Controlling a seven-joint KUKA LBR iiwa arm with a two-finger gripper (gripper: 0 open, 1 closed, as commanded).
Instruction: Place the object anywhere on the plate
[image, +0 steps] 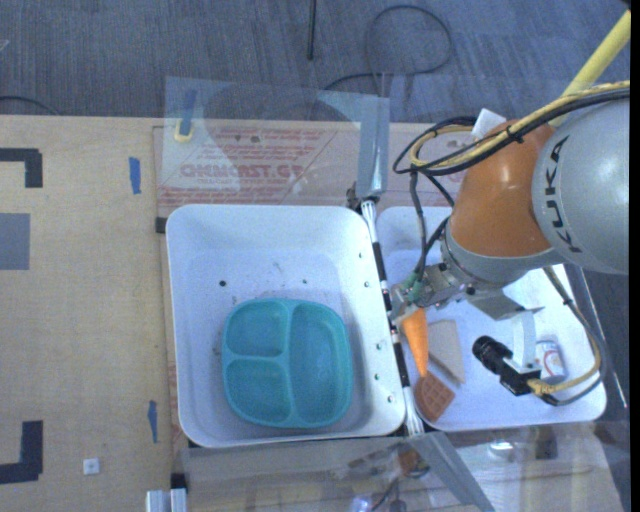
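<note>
Presently: carrot (416, 340), orange, tapered, in the right bin (585, 395) by its left wall, just below the gripper (418, 292); jaw state cannot be told. Probably light, rigid, smooth; best taken across the thick middle. Plate (288, 362), teal, left bin.

The arm's bulk (540, 190) is covering much of the right bin (585, 395) and hiding the end effector's fingers. The picture's right edge is cutting off the arm. The desk's lower edge (300, 480) is running out of frame.
</note>
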